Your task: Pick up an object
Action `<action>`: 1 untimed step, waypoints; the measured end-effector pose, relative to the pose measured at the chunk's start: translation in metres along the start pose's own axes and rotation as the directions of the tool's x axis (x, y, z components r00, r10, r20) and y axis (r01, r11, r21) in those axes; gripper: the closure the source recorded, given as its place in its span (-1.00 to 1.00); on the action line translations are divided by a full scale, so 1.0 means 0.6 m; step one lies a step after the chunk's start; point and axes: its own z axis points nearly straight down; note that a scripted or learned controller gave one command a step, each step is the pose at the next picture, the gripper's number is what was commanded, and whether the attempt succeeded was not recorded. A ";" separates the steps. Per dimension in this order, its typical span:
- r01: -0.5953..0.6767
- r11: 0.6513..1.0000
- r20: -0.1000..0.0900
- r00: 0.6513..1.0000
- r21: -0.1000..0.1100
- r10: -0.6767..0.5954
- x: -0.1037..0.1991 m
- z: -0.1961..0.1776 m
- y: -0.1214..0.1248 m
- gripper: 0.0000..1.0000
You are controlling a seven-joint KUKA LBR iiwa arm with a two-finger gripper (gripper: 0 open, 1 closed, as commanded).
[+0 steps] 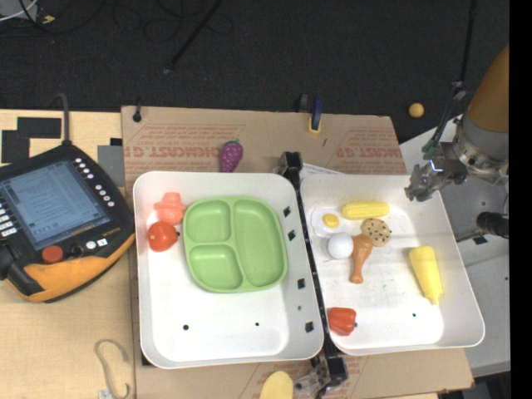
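The right bin [465,322] holds a fried egg [327,219], a yellow banana-like piece [365,211], a speckled cookie [376,231], a white egg [339,246], an orange drumstick [360,261], a yellow corn cob [426,273] and a red pepper [342,320]. My gripper [420,184] hangs over that bin's far right corner, up and to the right of the banana-like piece and apart from every object. The left bin [216,331] has a green divided plate [233,244], a red tomato [163,236] and a pink toy [169,208].
A teach pendant [58,214] lies left of the bins. Purple grapes [231,155] sit on the cardboard behind the left bin. An orange ball [416,110] rests at the back right. A yellow item [277,385] lies in front of the bins.
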 end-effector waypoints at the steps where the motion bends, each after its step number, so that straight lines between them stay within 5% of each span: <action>1: 0.002 1.000 -0.003 1.000 0.007 -0.002 0.087 0.003 -0.039 1.00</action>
